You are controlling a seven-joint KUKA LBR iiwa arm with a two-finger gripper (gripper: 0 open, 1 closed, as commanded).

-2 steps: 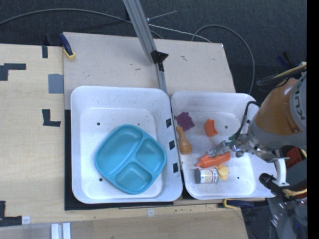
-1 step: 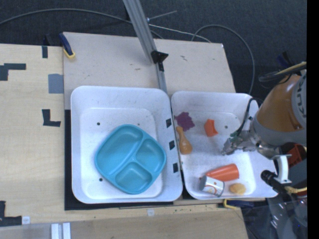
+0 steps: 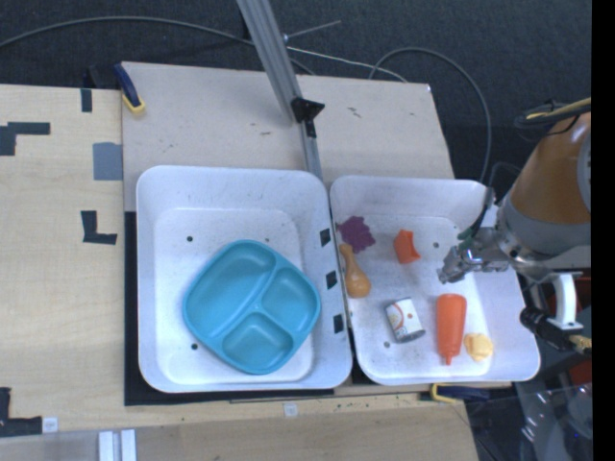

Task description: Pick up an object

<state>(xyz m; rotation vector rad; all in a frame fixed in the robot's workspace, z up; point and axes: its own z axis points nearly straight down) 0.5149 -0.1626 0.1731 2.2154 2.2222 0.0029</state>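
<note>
Two shallow white bins with rounded corners sat side by side on the pale wooden worktop (image 3: pixel 58 286). Their plastic floors looked matte and lightly speckled. The left bin (image 3: pixel 154 200) held a glossy turquoise plate (image 3: pixel 252 305), a rounded square moulded into three compartments and turned at an angle.

The right bin (image 3: pixel 524 358) held the small things. A knobbly purple bunch of grapes (image 3: pixel 356 230) lay near its upper left corner. Just below it, along the left wall, lay a smooth tan gourd (image 3: pixel 355 275), narrow at the top and bulbous at the bottom. A stubby orange block (image 3: pixel 406 247) lay apart, near the middle. Lower down, a small cylindrical can (image 3: pixel 405 320) with a pale label lay tilted on its side. To its right lay a smooth orange carrot (image 3: pixel 450 327), tapering toward the front wall, and just beside its lower end sat a small yellow lump (image 3: pixel 478 346).

The grey metal hand (image 3: pixel 455 268) hung over the right part of that bin, just above the carrot's wide end, with the orange-banded arm (image 3: pixel 553 185) behind it. Whether its grip was spread or pressed together could not be told, and nothing showed in it.

A ribbed aluminium bar (image 3: pixel 274 46) slanted across the worktop toward the gap between the bins.
</note>
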